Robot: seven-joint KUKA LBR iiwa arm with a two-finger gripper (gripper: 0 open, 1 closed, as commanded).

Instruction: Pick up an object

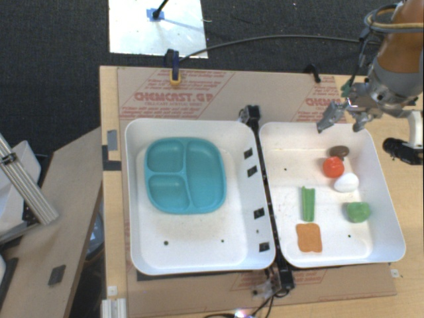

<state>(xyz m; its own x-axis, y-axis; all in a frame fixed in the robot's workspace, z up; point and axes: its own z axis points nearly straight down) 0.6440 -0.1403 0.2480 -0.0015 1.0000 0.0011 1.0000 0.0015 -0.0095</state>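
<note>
Lettering in red, "CHEMCAST GP", runs across the clear sheet [192, 91] under both bins; the arm [397, 45] leans in at the upper right, its gripper [344, 118] spread wide and holding nothing above the right bin's [384, 244] far rim; below lie a brown piece [339, 152], red ball [333, 167], white lump [346, 182], green stick [308, 203], green lump [358, 211] and orange block [309, 237]; the left bin [139, 244] holds a teal divided plate [185, 175]; the arm's upper part is cut off.

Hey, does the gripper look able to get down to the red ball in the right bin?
Probably yes. The gripper hangs open above the bin's far edge, and the red ball lies uncovered below it, though a brown piece and a white one crowd it.
</note>
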